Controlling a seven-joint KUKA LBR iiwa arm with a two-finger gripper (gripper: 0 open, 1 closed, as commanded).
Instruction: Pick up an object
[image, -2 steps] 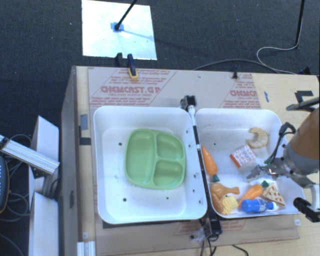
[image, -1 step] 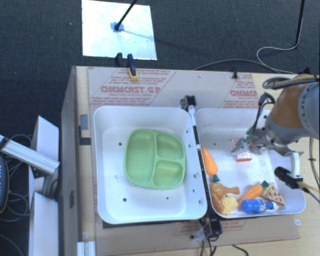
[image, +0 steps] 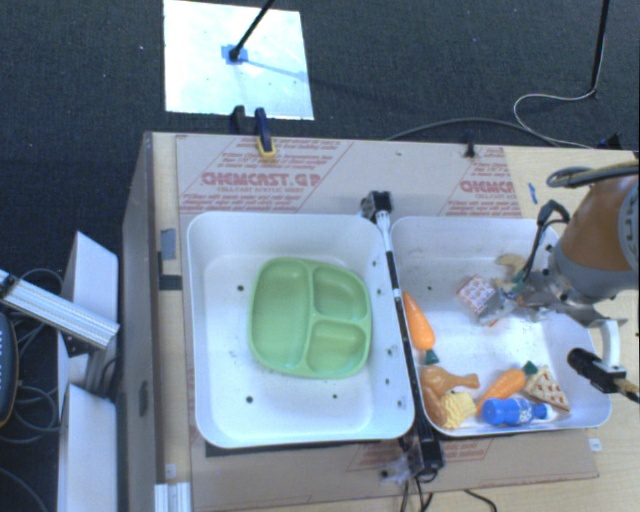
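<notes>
Waffle cube (image: 476, 293) — just beside pincer (image: 497, 308).

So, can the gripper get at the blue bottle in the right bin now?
Probably yes. The blue bottle lies uncovered near the right bin's front edge, with the gripper above the same bin. An orange carrot and a waffle piece crowd it closely.

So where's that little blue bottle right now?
The blue bottle lies on its side in the right bin, near its front edge, between the corn cob and the waffle slice.
</notes>
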